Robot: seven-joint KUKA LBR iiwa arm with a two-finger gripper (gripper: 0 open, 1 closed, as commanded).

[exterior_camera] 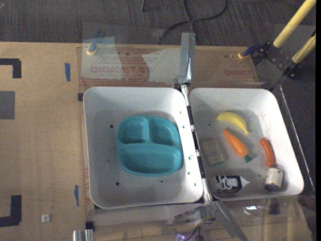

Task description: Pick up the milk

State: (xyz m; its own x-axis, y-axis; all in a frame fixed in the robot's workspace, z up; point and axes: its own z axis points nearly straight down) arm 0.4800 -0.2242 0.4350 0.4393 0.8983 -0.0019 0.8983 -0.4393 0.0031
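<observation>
The milk, a black-and-white carton, is lying on its side in the near-left corner of the right bin, close to the wall shared with the left bin. Just to its right, apart from it, a small whitish cylinder is sitting near the bin's near rim. Behind the milk a tan, speckled square piece is lying flat. An orange carrot is lying slantwise beside that piece. A yellow banana is resting farther back, and an orange-red sausage-shaped piece is lying toward the right wall. A teal divided plate is sitting in the middle of the left bin. How the gripper is standing cannot be told.
</observation>
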